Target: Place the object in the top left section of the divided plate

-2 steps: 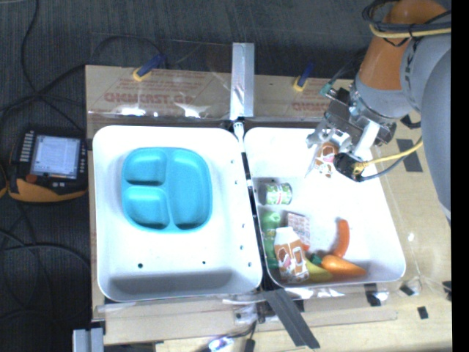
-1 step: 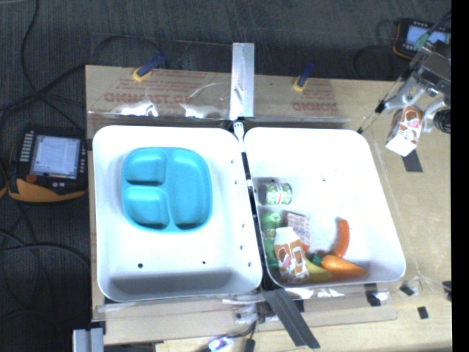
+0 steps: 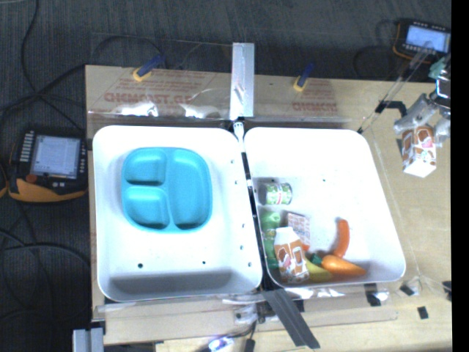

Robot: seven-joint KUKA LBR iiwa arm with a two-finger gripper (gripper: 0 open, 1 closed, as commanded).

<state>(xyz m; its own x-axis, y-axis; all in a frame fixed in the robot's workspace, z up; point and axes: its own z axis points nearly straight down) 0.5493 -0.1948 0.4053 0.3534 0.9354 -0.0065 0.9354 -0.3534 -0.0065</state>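
Claw: my claw hangs at the far right edge, past the right bin and above the bare table, closed on a small carton.
Held thing: the small carton is white with orange-brown print, tilted, gripped at its top between my fingers, well apart from both bins.
Divided plate: the blue divided plate lies flat in the left bin, toward its upper half; its top left section is bare blue.
Right bin: the right bin holds a heap in its lower part, with a green can, a second printed carton, an orange carrot, a reddish sausage-like piece and some green items.
Surroundings: a handheld screen unit rests left of the table.
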